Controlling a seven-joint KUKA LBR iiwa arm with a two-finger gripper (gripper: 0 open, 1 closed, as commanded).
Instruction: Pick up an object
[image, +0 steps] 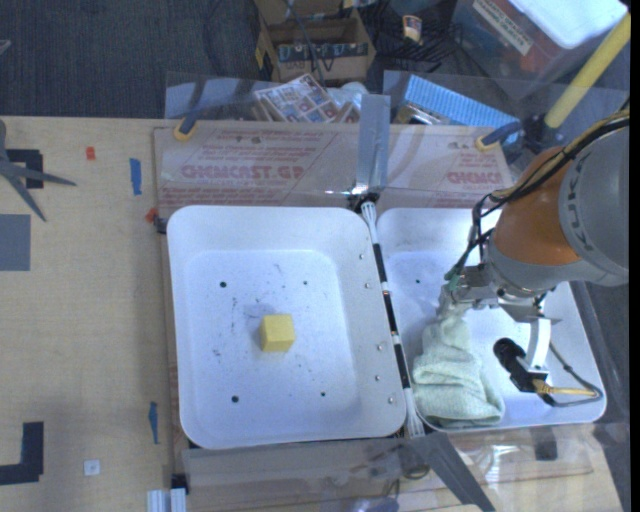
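Yellow against white, a small block (277, 332) sits near the middle of the left bin (200, 400), well apart from every wall; the floor around it is flecked with dark specks and a few small holes. White too is the right bin (420, 235), set just beside the left one along a dark seam; in its near left corner lies a crumpled pale cloth (455, 375), bunched against the wall by the seam, with a narrower end reaching toward the far side of the bin.

Grey and bulky, the arm (600, 210) comes in from the right; its orange band (530, 230) stands over the right bin; below the band the gripper (463, 297) hangs at the upper end of the cloth, either touching it or just above it, and I cannot tell which; nor can I tell whether the gripper is open or closed, or whether it has any of the cloth in its grasp, since its tip is too small and cluttered to read.

Behind both bins lies a sheet of cardboard (250, 165) with red lettering; a strip of grey tape (375, 140) crosses it in line with the seam. To the left of the bins the pale wooden bench (80, 300) carries a short blue tape mark (135, 176).
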